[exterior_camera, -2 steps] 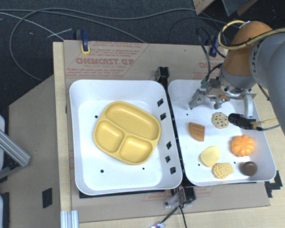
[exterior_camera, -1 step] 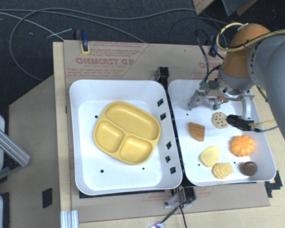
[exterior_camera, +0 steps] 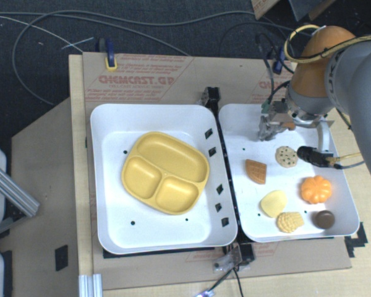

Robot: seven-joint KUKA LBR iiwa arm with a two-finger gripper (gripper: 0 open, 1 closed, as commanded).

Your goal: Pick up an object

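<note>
On the bench (exterior_camera: 142, 73) two white bins are set side by side, and the grey arm (exterior_camera: 358, 73) is brought in from 3 o'clock over the right bin (exterior_camera: 247, 135). Its jaws are lowered at about 11 o'clock in that bin, over bare white floor and apart from every item. Whether they are wide or narrow cannot be told from this slant. The objects for picking are all spread below the jaws. The nearest is a round chocolate-chip cookie (exterior_camera: 286, 156), laid flat at 5 o'clock from the jaws, close by but not touched. An orange-brown wedge (exterior_camera: 256, 171) is found at 7 o'clock from them, a little farther off. A small orange pumpkin (exterior_camera: 315, 189) is placed farther along 5 o'clock, near the bin's 3 o'clock wall. A pale yellow piece (exterior_camera: 273, 203) is seen at 6 o'clock, well apart from the jaws, and a yellow corn cob (exterior_camera: 290, 221) is set just beside it, at its 5 o'clock. A dark brown round item (exterior_camera: 324, 219) is left in the corner at 5 o'clock. The left bin (exterior_camera: 111, 135) is occupied by a yellow divided plate (exterior_camera: 166, 172).
</note>
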